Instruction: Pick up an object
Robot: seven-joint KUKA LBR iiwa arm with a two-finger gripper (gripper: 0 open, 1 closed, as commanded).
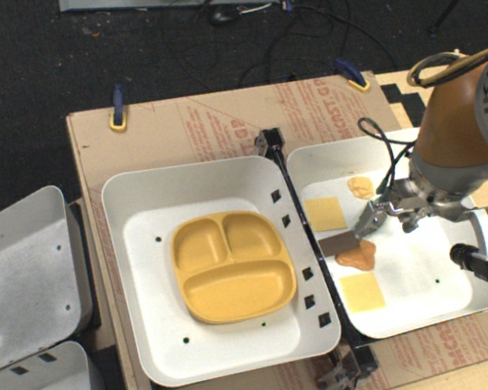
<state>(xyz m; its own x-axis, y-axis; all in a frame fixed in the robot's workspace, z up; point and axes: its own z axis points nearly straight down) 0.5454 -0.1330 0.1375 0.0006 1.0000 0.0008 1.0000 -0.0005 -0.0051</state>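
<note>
Camera view: on the counter (177, 126), the left bin (136, 217) holds a yellow divided tray (234, 266), its long axis running across the bin. The right bin (426, 288) holds two pale yellow squares (325, 214) (362, 291), a small yellow piece (360, 187) and a tan lump (358, 257). The pincer (368, 224) hangs just above the lump; how its grip stands I cannot tell.

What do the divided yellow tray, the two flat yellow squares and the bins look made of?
Divided yellow tray: likely moulded plastic; smooth, uniform colour, soft sheen on rounded ridges.
Yellow squares: thin, flat, matte; possibly toy cheese slices of foam or soft plastic, hard to tell.
Left bin and right bin: rigid white plastic or painted metal; smooth, rounded corners, small holes.
</note>
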